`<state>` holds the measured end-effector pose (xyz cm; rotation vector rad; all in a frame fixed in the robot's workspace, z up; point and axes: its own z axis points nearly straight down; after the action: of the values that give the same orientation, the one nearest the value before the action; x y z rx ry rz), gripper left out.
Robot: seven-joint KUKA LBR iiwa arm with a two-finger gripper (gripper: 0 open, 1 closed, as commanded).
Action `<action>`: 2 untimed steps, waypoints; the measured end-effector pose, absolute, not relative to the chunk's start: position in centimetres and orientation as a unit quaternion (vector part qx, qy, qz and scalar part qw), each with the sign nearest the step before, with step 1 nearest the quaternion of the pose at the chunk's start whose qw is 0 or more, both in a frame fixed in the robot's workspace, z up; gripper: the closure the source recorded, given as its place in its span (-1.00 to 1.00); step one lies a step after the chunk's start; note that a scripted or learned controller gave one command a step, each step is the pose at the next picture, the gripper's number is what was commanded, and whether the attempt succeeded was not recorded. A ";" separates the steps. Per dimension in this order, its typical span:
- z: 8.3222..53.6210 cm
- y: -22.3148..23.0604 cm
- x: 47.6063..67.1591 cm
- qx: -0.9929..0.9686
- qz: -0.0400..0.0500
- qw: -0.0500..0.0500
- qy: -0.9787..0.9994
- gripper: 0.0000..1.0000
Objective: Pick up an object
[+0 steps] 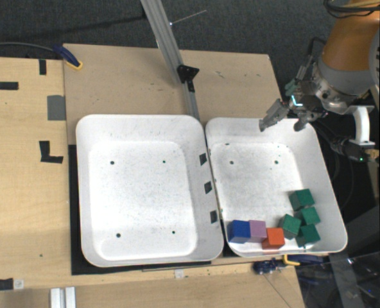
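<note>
Small blocks crowd the near right corner of the right bin (241,136): a blue block (240,230), a lilac block (257,229), an orange block (275,237) and several green blocks (303,216). My gripper (284,119) hovers over the far right rim of that bin, well away from the blocks. Its two fingers (271,117) stand spread apart, open, with nothing between them.
The left bin (138,191) lies beside the right one. A slanted metal rail (167,40) runs down to the gap between the bins. Black clips (207,187) sit along the shared rim. A blue and yellow tool (69,55) lies at the bench's far left.
</note>
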<state>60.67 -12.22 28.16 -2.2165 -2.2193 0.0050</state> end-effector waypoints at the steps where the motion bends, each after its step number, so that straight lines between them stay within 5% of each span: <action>1: 28.4 -12.2 60.7 -0.706 0.000 0.000 -0.708 -1.00; 2: 24.0 -12.2 61.0 -0.707 0.002 0.002 -0.707 -1.00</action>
<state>61.03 -12.24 24.02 -2.2179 -2.2202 0.0072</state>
